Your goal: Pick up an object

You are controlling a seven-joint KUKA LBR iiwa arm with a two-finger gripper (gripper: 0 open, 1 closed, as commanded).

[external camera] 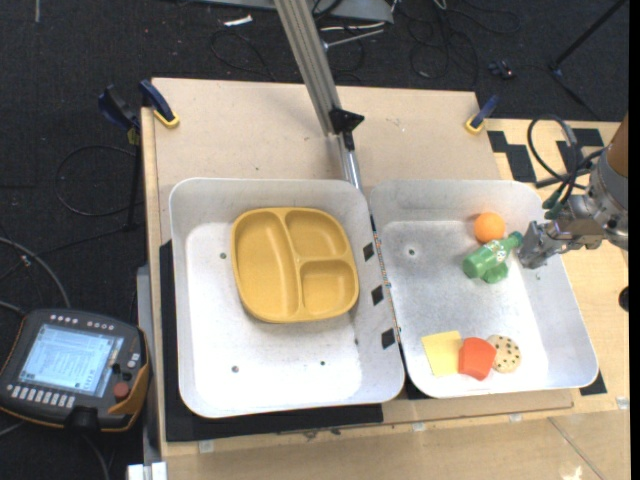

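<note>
In the right bin (440, 268) lie an orange ball (489, 227), a green toy (489, 261), a yellow block (441, 352), a red piece (477, 358) and a spotted cookie (506, 353). My gripper (532, 247) reaches in from the right edge, low over the bin, just right of the green toy and below-right of the orange ball. It appears close to or touching the green toy's right end.
The left bin (200, 298) holds a yellow divided plate (295, 264). A metal pole (310, 48) slants down to the seam between the bins. A teach pendant (70, 363) sits at the lower left. Clamps (160, 108) mark the board's back corners.
</note>
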